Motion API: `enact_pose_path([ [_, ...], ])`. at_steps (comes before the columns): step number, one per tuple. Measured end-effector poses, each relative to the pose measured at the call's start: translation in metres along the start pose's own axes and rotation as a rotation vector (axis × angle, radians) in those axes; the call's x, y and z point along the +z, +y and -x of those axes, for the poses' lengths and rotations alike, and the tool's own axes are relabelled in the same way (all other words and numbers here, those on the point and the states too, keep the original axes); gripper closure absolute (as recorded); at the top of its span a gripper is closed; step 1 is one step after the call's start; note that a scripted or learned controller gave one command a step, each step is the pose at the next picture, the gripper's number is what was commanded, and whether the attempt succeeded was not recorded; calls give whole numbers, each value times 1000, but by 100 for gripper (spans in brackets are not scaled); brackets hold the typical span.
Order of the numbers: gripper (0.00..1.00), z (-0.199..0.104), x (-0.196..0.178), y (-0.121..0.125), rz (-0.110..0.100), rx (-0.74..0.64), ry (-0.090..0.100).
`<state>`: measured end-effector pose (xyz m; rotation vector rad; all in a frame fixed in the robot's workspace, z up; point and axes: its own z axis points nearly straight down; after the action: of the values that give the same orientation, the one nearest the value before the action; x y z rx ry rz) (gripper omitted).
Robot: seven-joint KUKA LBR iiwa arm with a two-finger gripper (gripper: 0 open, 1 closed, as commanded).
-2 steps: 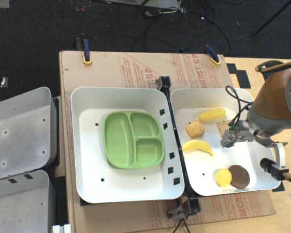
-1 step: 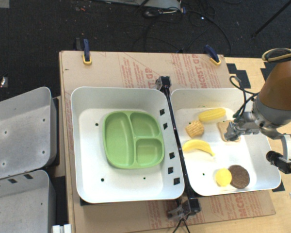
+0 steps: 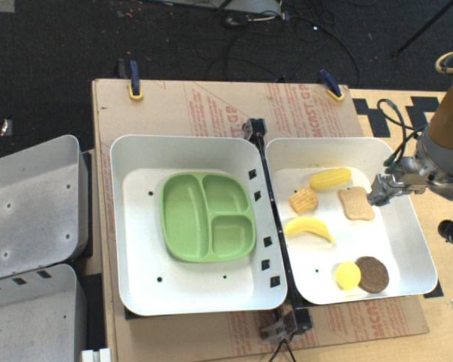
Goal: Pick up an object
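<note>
Gripper (image 3: 380, 189) sits at about 3 o'clock in the right bin (image 3: 415, 225), just beside the toast slice (image 3: 356, 204); can't tell what its claw is doing. Corn (image 3: 330, 178) is at 12, waffle (image 3: 303, 200) and banana (image 3: 309, 228) toward 9, lemon (image 3: 348, 275) and cookie (image 3: 373, 274) at 6. Green plate (image 3: 208, 216) is in the left bin (image 3: 136, 202).

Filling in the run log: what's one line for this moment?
gripper beside toast in right bin | nothing seen held | also there: corn, waffle, banana | tray in left bin
</note>
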<state>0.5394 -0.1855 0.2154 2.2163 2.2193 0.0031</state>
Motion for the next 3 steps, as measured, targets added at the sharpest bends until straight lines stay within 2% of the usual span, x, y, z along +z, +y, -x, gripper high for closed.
enact_pose_path([
  [1,100,0,-52,2,1,-1,0],
  [3,100,-119,-34,26,-6,-7,5],
])
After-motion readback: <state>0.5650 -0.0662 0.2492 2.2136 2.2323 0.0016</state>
